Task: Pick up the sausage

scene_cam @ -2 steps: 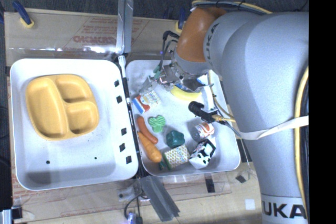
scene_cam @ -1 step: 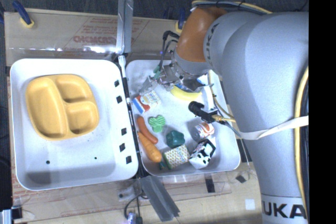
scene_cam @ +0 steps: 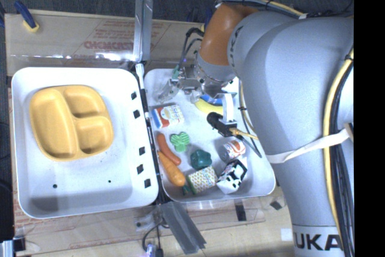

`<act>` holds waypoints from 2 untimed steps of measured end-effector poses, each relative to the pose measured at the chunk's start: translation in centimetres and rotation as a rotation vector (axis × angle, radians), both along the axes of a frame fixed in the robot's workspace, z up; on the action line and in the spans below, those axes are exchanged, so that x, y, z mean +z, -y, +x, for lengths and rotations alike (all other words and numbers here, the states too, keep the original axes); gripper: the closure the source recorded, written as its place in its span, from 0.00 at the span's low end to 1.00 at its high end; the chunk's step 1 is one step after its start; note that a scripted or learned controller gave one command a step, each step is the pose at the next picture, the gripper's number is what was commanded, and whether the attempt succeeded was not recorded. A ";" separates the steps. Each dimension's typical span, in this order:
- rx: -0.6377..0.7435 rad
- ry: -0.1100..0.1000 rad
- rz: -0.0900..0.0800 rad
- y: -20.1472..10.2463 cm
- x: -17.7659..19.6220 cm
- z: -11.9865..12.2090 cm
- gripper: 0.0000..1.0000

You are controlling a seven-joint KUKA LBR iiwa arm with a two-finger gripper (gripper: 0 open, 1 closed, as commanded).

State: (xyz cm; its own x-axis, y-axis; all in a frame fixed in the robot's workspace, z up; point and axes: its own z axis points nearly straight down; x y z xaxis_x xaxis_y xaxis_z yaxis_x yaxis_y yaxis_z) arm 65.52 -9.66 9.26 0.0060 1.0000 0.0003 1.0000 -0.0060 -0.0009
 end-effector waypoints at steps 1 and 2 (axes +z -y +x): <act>-0.371 -0.001 0.000 -0.1 0.0 0.2 0.00; -0.599 0.000 0.000 -0.5 0.0 0.2 0.00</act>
State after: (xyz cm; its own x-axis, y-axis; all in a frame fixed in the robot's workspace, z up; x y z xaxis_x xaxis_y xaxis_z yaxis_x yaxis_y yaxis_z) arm 65.69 -9.21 9.24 0.5689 0.8224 0.0005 0.8224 -0.5689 -0.0014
